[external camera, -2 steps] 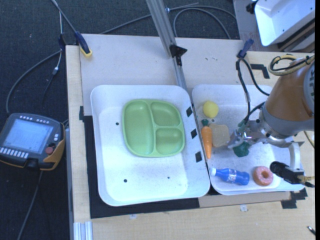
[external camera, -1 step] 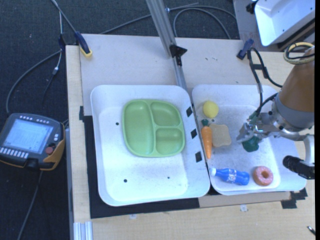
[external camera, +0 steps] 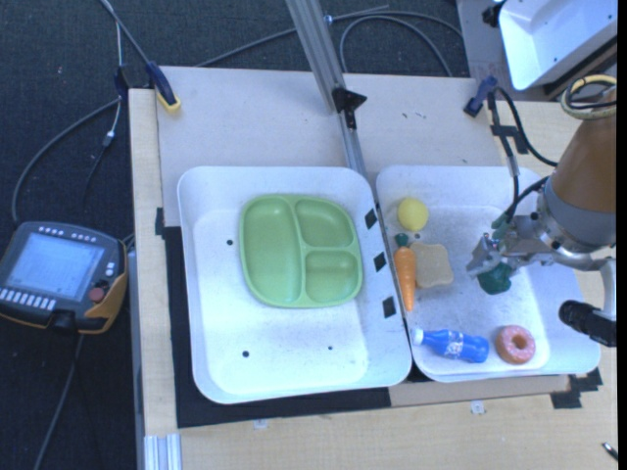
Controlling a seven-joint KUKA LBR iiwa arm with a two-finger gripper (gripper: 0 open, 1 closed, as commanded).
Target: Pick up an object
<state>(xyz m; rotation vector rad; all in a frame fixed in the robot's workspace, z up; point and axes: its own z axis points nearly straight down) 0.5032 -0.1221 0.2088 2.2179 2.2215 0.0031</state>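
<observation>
- The claw is low in the right bin, at the right side of the frame.
- A small dark green thing sits just under the claw tip. I cannot tell if the claw is open or shut, or if it has hold of the green thing at all.
- If the claw only touches the top of the green thing, it may slip out when the arm goes up. It could then roll away across the bin.
- The other toys lie to the left and lower down: a yellow ball, a toy carrot, a tan block, a blue bottle and a pink donut.
- The tan block is near the claw. A sideways push could bump it into the carrot.
- The bottle and donut are close to the bin's lower wall. A grab there could hit the wall.
- The green plate in the left bin is well apart, so it is safe.
- The claw hides the green thing from above, so a bad grip is hard to spot.
</observation>
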